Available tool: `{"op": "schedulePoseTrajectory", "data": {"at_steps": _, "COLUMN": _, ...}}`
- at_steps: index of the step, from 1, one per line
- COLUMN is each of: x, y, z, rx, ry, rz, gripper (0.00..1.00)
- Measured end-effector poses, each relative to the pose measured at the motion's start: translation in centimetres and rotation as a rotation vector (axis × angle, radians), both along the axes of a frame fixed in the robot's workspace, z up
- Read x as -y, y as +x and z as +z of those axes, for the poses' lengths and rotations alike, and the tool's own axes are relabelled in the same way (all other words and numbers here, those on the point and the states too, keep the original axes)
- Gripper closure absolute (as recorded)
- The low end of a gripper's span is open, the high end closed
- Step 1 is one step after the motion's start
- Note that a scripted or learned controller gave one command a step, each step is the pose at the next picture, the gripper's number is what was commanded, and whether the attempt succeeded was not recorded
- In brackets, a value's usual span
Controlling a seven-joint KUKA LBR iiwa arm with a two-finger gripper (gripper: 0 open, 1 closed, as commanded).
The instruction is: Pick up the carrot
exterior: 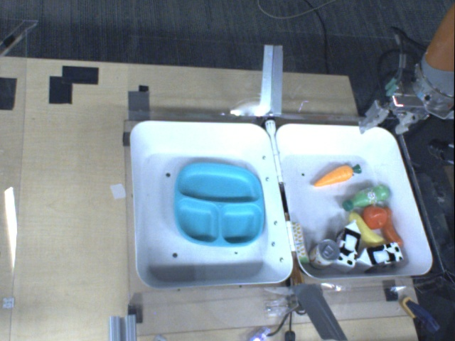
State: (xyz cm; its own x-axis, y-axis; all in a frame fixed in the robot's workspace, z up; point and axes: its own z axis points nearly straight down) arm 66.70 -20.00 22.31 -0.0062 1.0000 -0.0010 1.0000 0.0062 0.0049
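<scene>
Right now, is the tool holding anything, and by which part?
Nothing is held. The carrot lies loose in the right bin, apart from the tool at the bin's far right corner.

Orange carrot (pixel 335 176) lies flat in the right bin, apparently untouched.

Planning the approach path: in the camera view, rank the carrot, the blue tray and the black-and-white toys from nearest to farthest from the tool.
Tool sits past the right bin's far right corner.
1. Carrot, right bin, upper middle.
2. Black-and-white toys, right bin, near edge.
3. Blue tray, left bin centre.
</scene>
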Motion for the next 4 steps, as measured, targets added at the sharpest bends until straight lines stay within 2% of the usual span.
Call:
{"op": "schedulePoseTrajectory", "data": {"at_steps": 1, "x": -3.5, "y": 0.3, "z": -13.2, "rx": 0.003, "ry": -0.001, "rz": 0.017, "gripper": 0.00}}
{"op": "schedulePoseTrajectory", "data": {"at_steps": 2, "x": -5.1, "y": -1.8, "z": -8.6, "rx": 0.000, "ry": 0.000, "rz": 0.120, "gripper": 0.00}}
{"op": "schedulePoseTrajectory", "data": {"at_steps": 3, "x": -3.2, "y": -5.1, "z": -13.4, "rx": 0.005, "ry": 0.000, "rz": -0.072, "gripper": 0.00}}
{"op": "schedulePoseTrajectory", "data": {"at_steps": 4, "x": -4.6, "y": -7.8, "z": -9.6, "rx": 0.000, "ry": 0.000, "rz": 0.123, "gripper": 0.00}}
